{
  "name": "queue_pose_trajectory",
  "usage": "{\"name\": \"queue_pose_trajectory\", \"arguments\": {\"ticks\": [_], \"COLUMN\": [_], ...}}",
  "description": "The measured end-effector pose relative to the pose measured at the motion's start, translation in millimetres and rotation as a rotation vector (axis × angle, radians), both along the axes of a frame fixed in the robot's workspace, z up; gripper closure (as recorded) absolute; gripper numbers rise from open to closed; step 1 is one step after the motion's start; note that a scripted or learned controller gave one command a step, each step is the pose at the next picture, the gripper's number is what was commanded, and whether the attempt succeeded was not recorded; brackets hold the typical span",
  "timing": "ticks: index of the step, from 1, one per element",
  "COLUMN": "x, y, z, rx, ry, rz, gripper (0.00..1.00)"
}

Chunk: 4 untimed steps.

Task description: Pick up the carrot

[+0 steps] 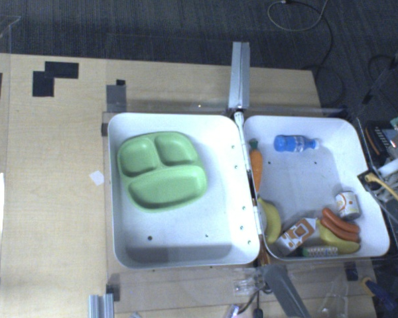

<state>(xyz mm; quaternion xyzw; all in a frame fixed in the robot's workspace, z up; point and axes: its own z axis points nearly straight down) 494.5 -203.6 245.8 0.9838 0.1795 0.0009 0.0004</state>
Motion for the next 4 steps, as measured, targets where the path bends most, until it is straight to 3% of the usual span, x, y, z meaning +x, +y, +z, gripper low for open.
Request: {"name": "queue_pose_trajectory", "arguments": {"ticks": [1, 2, 3, 4], "x": [-6.7, -6.7, -7.2, -3.8], "y": [24.9, 24.8, 37.0, 55.2], "z": [-16.5, -16.5, -68.9, -145.0], "rx": [0.001, 0.001, 0.001, -0.003], "ry": [0.001, 0.001, 0.002, -0.011], "rz": [-0.059, -0.059, 0.168, 0.228], "gripper": [1.00, 0.00, 0.00, 0.00]}}
